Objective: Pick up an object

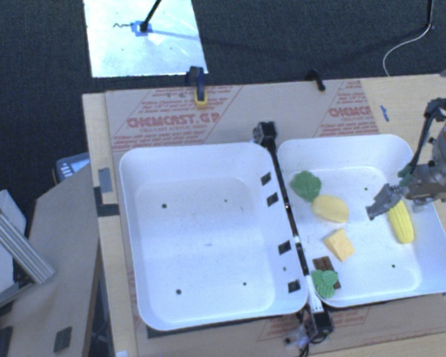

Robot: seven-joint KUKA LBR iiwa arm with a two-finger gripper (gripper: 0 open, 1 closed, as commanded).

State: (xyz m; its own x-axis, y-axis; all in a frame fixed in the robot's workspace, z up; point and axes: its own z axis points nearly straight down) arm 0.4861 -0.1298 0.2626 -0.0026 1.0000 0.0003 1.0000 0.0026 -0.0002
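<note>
- Two white bins [197, 156]
- Two green leafy toys [307, 184]
- One lemon [330, 208]
- One cheese wedge [339, 245]
- One corn cob [401, 223]
- One brown block [322, 264]

I see the wooden surface [161, 105] with red "CHEMCAST" lettering, a yellow-and-blue clamp [198, 88] at its far edge, a shiny metal sheet [144, 32] on dark carpet beyond, and an aluminium rail [5, 234] at left.
</note>
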